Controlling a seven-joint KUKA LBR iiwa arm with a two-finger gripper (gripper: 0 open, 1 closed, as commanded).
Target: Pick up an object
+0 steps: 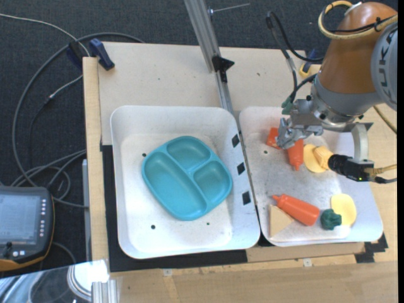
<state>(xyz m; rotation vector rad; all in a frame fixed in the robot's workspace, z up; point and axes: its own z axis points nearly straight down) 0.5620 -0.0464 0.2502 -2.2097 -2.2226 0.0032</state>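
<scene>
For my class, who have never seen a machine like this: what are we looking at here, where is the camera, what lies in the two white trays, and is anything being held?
One camera looks down at a slant on a bench. The grey and orange robot arm reaches in from the right. Its gripper hangs low over the right bin, close to an orange carrot-like toy; whether it grips anything cannot be told. That bin also holds a yellow toy, an orange bottle, a tan wedge, a small green piece and a yellow disc. The left bin holds a blue divided plate.
</scene>
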